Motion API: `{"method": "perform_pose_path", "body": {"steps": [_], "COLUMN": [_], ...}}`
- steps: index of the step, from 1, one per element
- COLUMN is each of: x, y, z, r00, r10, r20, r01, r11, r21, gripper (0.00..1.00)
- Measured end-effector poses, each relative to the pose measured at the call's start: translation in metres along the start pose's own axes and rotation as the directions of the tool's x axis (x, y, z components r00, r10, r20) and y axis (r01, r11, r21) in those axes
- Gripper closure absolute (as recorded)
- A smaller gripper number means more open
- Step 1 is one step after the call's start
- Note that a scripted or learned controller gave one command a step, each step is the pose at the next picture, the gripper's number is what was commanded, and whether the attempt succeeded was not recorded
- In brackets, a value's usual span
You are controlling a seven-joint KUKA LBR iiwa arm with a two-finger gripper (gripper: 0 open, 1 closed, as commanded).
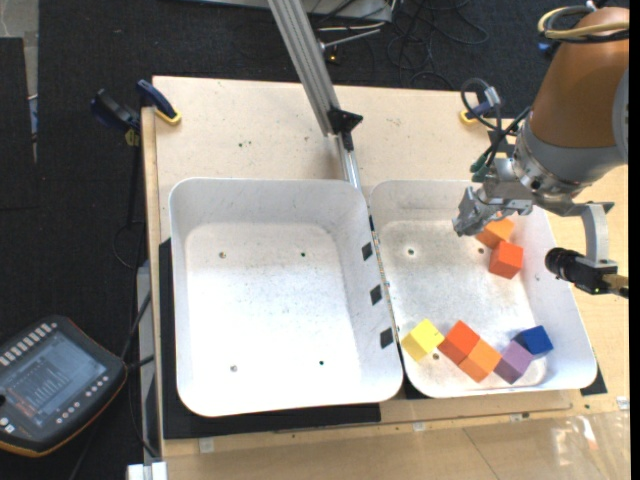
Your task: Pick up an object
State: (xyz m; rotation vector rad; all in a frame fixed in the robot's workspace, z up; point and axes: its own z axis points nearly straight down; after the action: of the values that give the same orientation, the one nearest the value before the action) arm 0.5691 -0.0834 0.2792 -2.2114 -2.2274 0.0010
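Altogether, seven blocks (480, 353) lie in the right bin (420, 388).

Two white bins (270, 193), seven blocks (506, 259), one arm (580, 98).

This is a robotics lab or test cell. A pale particle-board table (250, 128) stands on dark carpet, held by blue and yellow clamps (155, 101) at its corners, and carries two shallow white plastic bins (190, 203) side by side. A slanted aluminium strut (305, 48) rises from the table's middle, loose black cables (440, 18) trail across the floor behind, and a grey handheld control pendant with a screen (50, 378) lies at the lower left. A grey and orange industrial robot arm (580, 88) reaches in from the right.
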Motion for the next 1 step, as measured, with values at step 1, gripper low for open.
{"method": "perform_pose_path", "body": {"steps": [1], "x": [0.0581], "y": [-0.0037], "z": [0.0111], "r00": [1.0], "r10": [-0.001], "r20": [0.0], "r01": [0.001], "r11": [1.0], "r21": [-0.001], "gripper": [1.0]}}
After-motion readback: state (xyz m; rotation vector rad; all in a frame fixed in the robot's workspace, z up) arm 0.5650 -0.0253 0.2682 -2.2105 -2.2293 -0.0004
